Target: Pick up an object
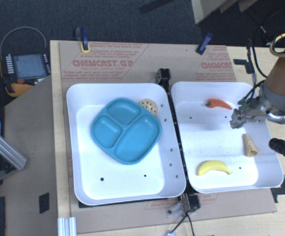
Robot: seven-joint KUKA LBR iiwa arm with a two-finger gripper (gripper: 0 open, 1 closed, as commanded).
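Pick not yet made: grey two-finger gripper [237, 118] poised over the right shallow white bin [191, 132], nothing between its fingers.

The gripper sits low at the bin's far right, just beside the orange carrot-shaped toy [218, 103], with no object seen in its grasp; whether it is open or closed cannot be told at this size. All candidate objects lie loose on the bin floor: the carrot toy near the top, a tan ice-cream-cone shape [250, 145] by the right wall, and a yellow plastic banana [213, 168] near the bottom edge, each well apart from the others. The left shallow white bin [83, 181] holds a blue compartmented plate [126, 130] with a round speckled cookie [148, 105] touching its upper rim. Judged obstruction: the right wall, close to the cone.
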